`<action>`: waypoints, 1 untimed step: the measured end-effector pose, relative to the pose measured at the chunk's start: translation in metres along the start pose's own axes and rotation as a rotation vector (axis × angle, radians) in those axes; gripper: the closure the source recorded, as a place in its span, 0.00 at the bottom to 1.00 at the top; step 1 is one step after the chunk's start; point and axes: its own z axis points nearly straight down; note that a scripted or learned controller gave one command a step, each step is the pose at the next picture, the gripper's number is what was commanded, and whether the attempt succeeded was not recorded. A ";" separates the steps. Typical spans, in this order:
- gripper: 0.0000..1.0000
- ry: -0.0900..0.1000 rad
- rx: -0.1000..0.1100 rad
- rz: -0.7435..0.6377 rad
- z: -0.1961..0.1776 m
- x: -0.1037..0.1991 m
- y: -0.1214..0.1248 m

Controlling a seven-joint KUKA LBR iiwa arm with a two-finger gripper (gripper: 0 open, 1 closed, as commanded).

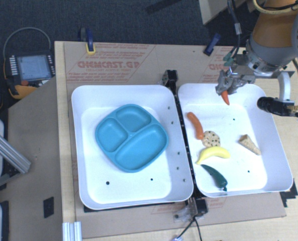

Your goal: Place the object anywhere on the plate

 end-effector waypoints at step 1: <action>1.00 0.000 0.001 0.000 -0.003 0.045 -0.020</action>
